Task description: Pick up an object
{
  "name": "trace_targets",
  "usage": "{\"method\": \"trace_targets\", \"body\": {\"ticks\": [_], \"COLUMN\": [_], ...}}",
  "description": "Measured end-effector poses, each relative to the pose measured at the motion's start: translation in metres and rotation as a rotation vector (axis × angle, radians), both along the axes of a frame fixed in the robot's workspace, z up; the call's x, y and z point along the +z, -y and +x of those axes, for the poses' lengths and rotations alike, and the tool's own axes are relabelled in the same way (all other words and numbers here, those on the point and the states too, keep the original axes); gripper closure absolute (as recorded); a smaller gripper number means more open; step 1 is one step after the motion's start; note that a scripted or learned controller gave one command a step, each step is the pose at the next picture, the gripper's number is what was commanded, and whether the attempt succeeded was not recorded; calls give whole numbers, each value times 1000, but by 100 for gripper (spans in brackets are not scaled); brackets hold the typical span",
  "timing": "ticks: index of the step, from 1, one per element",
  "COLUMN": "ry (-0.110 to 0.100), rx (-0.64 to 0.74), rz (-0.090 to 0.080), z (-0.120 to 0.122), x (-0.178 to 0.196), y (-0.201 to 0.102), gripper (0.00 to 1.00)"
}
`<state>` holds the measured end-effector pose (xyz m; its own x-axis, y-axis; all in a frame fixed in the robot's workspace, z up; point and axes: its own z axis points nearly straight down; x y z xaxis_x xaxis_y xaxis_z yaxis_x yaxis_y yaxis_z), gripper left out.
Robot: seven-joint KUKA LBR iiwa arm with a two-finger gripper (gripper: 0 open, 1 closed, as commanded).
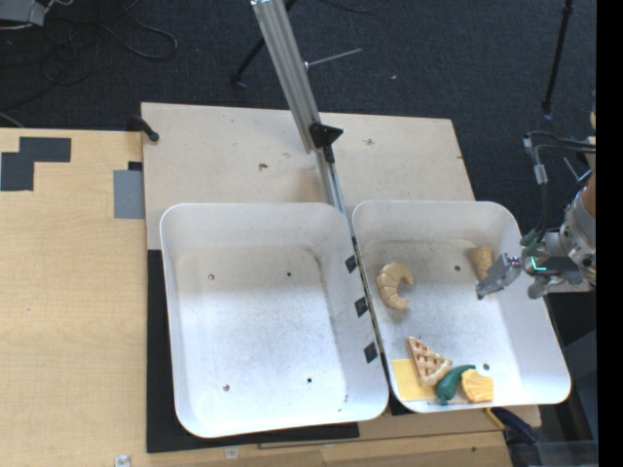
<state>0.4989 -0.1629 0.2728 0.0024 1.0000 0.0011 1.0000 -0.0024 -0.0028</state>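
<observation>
Two shallow white bins sit side by side: the left bin [195, 224] and the right bin [545, 358]. The right bin holds six toy foods: one croissant [395, 285], one tan lump [482, 259] (kind unclear), one waffle wedge [426, 359], one yellow flat square [406, 381], one green piece [452, 381], one yellow wedge [478, 387].

floor: dark carpet [438, 47], cables [146, 17] | bench: pale board [234, 154] | left: light wood table [68, 309]

Two white bins side by side, croissant [394, 285] and waffle wedge [426, 359] in the right bin [531, 358], hand [498, 275] over its right side.
</observation>
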Motion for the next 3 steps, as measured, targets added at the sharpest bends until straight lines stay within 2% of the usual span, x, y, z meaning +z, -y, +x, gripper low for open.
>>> {"method": "trace_targets", "body": {"ticks": [2, 3], "ry": [-6, -8], "rx": [-1, 0], "rz": [2, 2], "z": [3, -1], "x": [-95, -159], "y": [-12, -13], "gripper": [0, 0]}}
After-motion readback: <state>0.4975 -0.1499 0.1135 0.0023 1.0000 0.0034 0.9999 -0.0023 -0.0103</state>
